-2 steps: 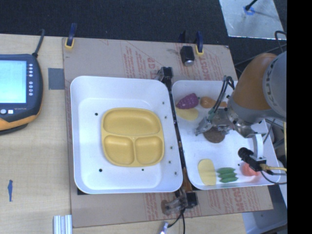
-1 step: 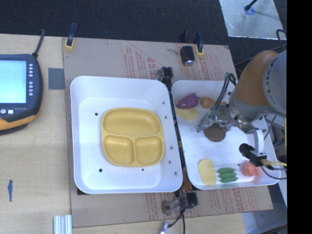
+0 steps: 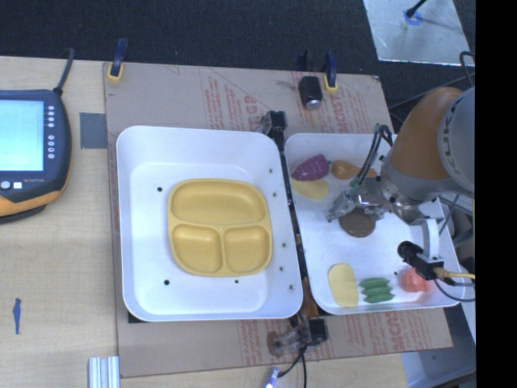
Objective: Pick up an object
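Observation:
My gripper [image 3: 349,207] hangs low over the middle of the right bin [image 3: 380,145], on the grey arm with the orange band [image 3: 420,140] that comes in from the right. A brown round object [image 3: 358,225] lies just below and right of it, partly under the wrist; whether they touch I cannot tell. A purple object [image 3: 311,168], a small orange one [image 3: 345,169] and a yellow one [image 3: 311,189] lie at the bin's far left. Along the near edge lie a pale yellow piece [image 3: 342,284], a green piece [image 3: 375,289] and a red one [image 3: 414,280].
The left bin [image 3: 145,289] holds a yellow divided plate [image 3: 220,225]. A tablet-like pendant [image 3: 28,148] rests on the bench at far left. Black cables and a clip [image 3: 420,257] trail beside the arm over the right bin's right side.

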